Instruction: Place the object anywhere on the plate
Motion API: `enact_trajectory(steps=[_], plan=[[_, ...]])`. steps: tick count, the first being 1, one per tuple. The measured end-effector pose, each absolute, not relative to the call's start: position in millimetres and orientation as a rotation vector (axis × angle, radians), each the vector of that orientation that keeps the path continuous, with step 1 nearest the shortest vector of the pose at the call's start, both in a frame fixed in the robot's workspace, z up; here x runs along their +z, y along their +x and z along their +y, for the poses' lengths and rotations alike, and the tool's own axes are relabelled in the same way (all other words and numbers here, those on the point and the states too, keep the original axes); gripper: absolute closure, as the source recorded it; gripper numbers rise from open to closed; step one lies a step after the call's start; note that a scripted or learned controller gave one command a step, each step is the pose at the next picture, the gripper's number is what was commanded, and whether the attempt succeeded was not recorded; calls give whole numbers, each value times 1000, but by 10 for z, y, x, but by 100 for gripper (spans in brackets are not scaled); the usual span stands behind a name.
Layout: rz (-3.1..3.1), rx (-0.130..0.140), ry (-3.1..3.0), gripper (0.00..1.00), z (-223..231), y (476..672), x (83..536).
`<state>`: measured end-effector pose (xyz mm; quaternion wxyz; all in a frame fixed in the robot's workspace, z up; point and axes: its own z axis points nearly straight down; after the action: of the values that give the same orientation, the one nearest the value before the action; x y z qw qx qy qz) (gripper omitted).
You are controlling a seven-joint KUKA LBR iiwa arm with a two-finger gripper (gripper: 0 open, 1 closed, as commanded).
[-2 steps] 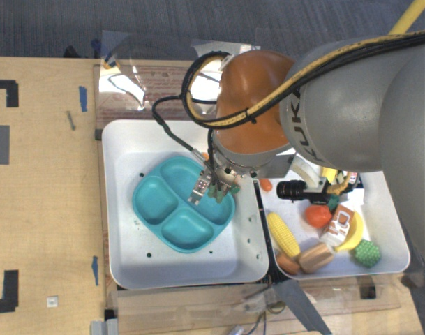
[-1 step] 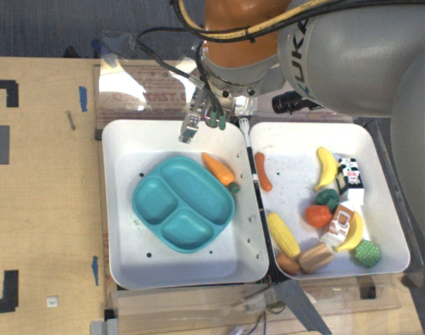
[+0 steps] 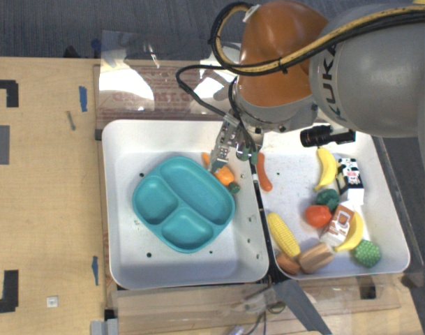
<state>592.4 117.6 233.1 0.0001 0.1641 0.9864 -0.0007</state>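
Note:
The teal three-part plate (image 3: 184, 202) lies in the left bin. My gripper (image 3: 226, 160) hangs over the plate's upper right rim, below the orange wrist band. An orange toy carrot (image 3: 225, 175) with a green tip sits between its fingers, slanting down to the right. One finger (image 3: 220, 153) crosses in front of the carrot, so an orange end pokes out on the finger's left. The carrot is over the plate's rim, close to the wall between the bins; whether it touches the plate I cannot tell.
The right bin (image 3: 393, 257) holds a red chili (image 3: 264, 173), two bananas (image 3: 326, 167), corn (image 3: 283, 234), a tomato (image 3: 317, 216), a green ball (image 3: 366, 252), a bread roll (image 3: 315, 257) and small cartons. The arm's bulk covers both bins' back edges. Wooden bench lies left.

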Motion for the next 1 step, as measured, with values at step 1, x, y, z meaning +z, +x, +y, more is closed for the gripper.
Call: enact_trajectory(steps=[1], plan=[[3097, 2, 509, 0, 1201, 5927, 2349]])
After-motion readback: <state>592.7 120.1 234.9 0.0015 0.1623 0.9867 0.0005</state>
